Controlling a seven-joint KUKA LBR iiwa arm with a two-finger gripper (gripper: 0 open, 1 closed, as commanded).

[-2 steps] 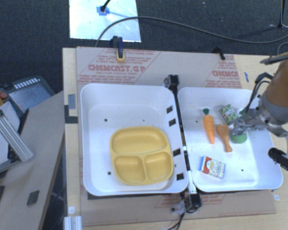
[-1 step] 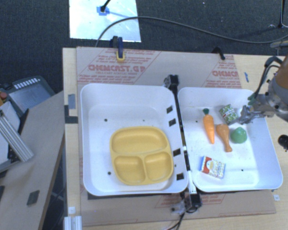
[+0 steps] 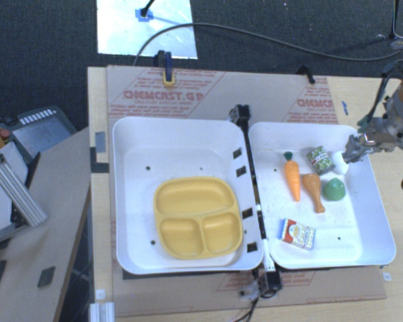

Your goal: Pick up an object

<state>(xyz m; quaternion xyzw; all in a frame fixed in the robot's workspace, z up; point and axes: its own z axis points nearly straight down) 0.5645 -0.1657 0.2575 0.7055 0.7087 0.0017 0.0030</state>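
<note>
while the gripper (image 3: 355,147) hangs over the right bin (image 3: 373,200) beside the green can (image 3: 318,159), its jaw state is unclear

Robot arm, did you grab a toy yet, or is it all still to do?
Nothing is picked up yet. The carrot, chicken leg, green ball, can and small carton all lie in the right bin. The gripper sits at the bin's far right edge, near the can. Grabbing and lifting remain.
</note>
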